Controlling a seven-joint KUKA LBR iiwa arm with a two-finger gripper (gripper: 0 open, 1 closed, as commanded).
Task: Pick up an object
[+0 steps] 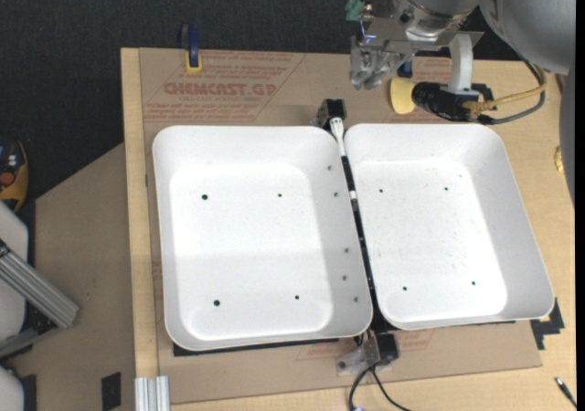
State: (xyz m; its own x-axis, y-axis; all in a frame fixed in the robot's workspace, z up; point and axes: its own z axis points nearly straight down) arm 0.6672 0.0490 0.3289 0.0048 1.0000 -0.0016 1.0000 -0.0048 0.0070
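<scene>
My gripper (370, 71) hangs high at the back of the bench, over the brown board behind the seam between the two bins. It is beyond the far left corner of the right bin (512, 217) and stands well above the bench. The left bin (174, 217) and the right bin lie side by side, their white floors showing only small dark dots. I see no loose object near the gripper.
A black clip (331, 112) sits at the far end of the seam between the bins. A blue and yellow clamp (191, 46) grips the board's back left edge. A connector with cable (375, 352) lies at the front. Aluminium framing (37, 290) stands at the left.
</scene>
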